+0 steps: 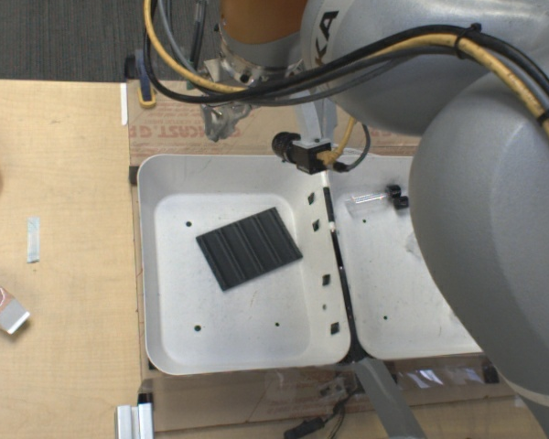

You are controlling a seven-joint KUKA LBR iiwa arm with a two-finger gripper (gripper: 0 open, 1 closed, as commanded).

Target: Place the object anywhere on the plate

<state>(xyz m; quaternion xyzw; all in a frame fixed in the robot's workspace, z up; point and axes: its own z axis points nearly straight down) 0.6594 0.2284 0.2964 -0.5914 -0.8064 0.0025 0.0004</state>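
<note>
Claw (221, 122): hung above the far edge of the desk, beyond the back rim of the left bin; whether it was parted or closed could not be told, and nothing showed in it.
Near edge: cables and a grey bracket (384, 401) lay below the bins' front rims.
Left of the bins: a small red and white packet (0, 307) and a pale strip (33, 240) lay on the wooden desk (64, 154), well apart from the work.
Task's thing: a dark ribbed rectangular slab (249, 248) lay flat in the middle of the left bin (165, 337), turned at a slant, touching no wall.
Handling, as a judgement: it looked stiff, thin and light; the ribs ought to give some purchase, yet so low a piece offers little height to pinch. A hold across the short width, near the middle, seemed the best choice.
Slab against claw: the slab lay nearer the camera than the claw, a little to its right, well apart and lower.
Right bin (393, 337): largely covered by the grey arm (494, 245); a small dark piece (398, 198) lay near its back wall.
Plate: none could be made out.
Far side: cardboard (174, 126) lay behind the bins, under the orange band (261, 7).
</note>
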